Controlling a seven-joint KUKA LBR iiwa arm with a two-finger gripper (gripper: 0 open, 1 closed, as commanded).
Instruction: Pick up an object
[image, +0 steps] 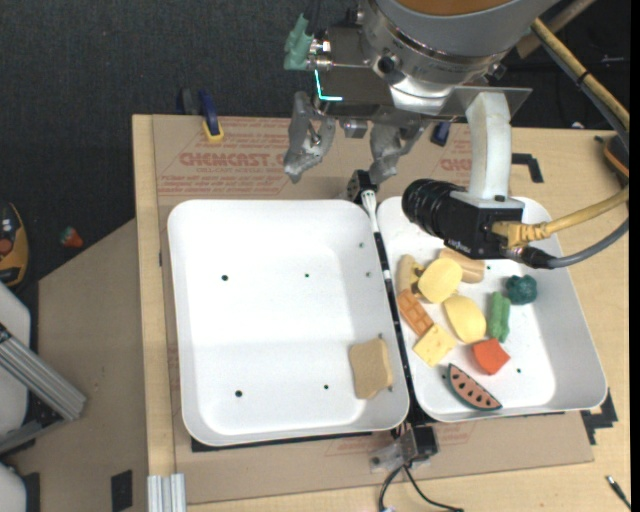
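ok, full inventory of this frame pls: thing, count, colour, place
Left bin: 1, white, left half of the bench.
Right bin: 1, white, beside the left bin.
Bread slice: 1, tan, left bin, near-right corner.
Watermelon slice: 1, red with dark rind, right bin, near edge.
Red piece: 1, right bin.
Yellow pieces: about 3, clustered mid right bin.
Green pieces: 2, right of the yellow cluster.
Orange waffle-like piece: 1, right bin, by the divider.
Blue clamp: 1, far-left bench edge.
Black camera unit: 1, over the right bin's far end.
Gripper: 1, grey, above the bins' far edge, open, holding nothing.
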